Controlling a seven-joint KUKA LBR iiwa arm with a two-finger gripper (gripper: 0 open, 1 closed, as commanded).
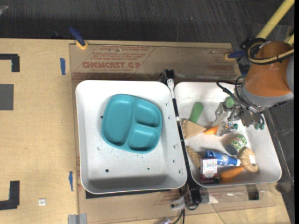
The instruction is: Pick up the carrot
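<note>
The right bin [268, 146] holds a heap of toy food. A small orange piece, seemingly the carrot [211, 130], lies in the middle of that bin beside a tan wedge [191, 128]. Its right end runs under my gripper [230, 119], which hangs just above and to the right of it. A second, longer orange thing [232, 173] lies along the bin's front wall, and I cannot tell which of the two is the carrot. Nothing is visibly lifted.
Around the orange piece lie a green stick [196, 112], a small tin [236, 143], a blue-labelled bottle [217, 161] and a tan bread-like piece [248, 158]. The left bin [91, 139] bears a teal divided plate [132, 122]. The arm's orange band [268, 76] overhangs the right bin's far right corner.
</note>
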